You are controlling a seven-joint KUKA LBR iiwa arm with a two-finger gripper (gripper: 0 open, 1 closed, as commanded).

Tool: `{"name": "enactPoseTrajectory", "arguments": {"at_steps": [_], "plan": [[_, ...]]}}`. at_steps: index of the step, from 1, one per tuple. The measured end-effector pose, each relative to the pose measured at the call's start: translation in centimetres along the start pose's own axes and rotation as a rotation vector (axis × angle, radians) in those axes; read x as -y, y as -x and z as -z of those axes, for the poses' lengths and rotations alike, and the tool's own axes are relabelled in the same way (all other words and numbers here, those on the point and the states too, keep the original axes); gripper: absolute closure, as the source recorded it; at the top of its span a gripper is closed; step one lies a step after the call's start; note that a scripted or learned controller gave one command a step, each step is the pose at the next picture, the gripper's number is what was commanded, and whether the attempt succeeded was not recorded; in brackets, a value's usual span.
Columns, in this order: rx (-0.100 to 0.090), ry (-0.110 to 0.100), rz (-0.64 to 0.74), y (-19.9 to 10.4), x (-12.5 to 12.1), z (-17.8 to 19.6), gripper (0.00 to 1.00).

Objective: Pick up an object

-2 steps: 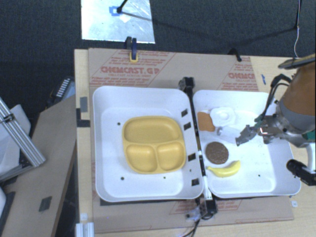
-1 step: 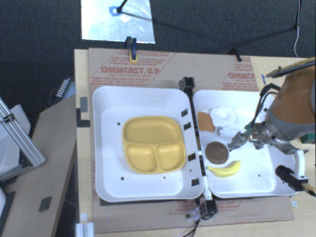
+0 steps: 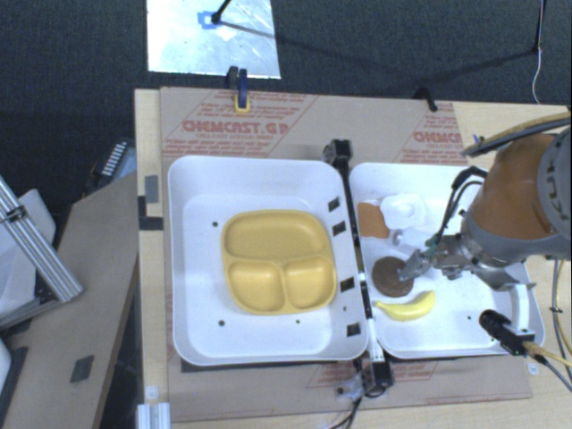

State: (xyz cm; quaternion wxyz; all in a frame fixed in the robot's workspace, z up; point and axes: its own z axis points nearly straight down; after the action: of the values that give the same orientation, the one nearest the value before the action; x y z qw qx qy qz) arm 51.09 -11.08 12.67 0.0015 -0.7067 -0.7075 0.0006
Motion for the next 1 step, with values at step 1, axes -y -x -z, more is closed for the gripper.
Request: {"name": "enactPoseTrajectory", "arguments": {"at_steps": [1], "plan": [[0.002,0.006,0.000,0.11,-0.17,1.27,1.00]]}}
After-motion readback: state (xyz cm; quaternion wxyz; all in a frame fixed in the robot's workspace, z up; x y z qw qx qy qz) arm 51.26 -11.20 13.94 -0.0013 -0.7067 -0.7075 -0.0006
